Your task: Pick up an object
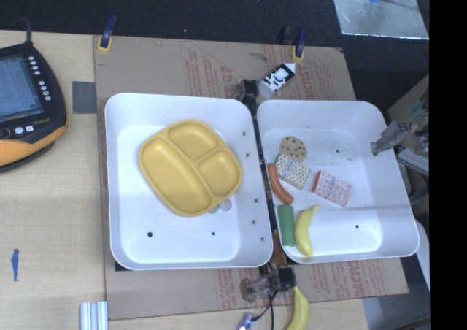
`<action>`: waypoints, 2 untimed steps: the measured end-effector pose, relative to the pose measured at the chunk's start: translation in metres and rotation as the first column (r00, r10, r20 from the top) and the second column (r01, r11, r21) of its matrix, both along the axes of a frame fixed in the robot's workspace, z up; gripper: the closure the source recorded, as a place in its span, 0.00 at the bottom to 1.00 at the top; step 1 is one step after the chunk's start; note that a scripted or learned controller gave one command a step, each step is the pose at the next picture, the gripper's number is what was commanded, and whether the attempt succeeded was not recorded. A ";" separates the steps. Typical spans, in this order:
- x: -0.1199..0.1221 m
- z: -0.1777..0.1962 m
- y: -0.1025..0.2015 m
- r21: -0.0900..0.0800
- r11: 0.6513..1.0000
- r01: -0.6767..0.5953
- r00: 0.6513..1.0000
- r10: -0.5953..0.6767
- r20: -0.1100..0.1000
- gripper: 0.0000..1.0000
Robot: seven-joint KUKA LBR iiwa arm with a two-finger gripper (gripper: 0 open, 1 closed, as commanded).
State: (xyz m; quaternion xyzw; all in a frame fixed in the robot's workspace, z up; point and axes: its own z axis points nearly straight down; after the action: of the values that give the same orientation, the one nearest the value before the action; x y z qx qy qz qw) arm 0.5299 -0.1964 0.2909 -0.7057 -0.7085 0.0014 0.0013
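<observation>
- We see two shallow white bins side by side on a cardboard-covered surface [219, 66]: the left bin [124, 175] and the right bin [379, 197], their inner walls touching
- In the left bin, a yellow divided plate [190, 166] lies upside down, near the bin's middle
- In the right bin, the objects gather toward its left wall: a round speckled cookie [293, 147], a patterned packet [292, 172] just below it, an orange sausage [279, 183] beside the packet, a red-and-white wrapper [331, 187] a little to the right, a green cylinder [286, 224] and a yellow banana [305, 229] side by side at the near wall
- A second banana [298, 310] lies outside the bins, on the cardboard at the near edge
- The hand [387, 142] shows at the right bin's right rim, apart from all objects; we cannot tell its state, as the part is small and partly cut off
- A handheld controller [25, 106] rests at the far left of the surface
</observation>
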 end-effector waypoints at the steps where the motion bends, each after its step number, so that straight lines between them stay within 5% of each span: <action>1: 0.066 -0.111 0.024 0.000 1.000 -0.002 1.000 0.002 -0.003 0.00; 2: 0.017 -0.198 0.045 -0.002 1.000 -0.002 1.000 0.002 0.004 0.00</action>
State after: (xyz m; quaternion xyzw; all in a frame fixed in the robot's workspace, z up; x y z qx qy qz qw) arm 0.5464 -0.1518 0.0931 -0.7048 -0.7094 0.0005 -0.0008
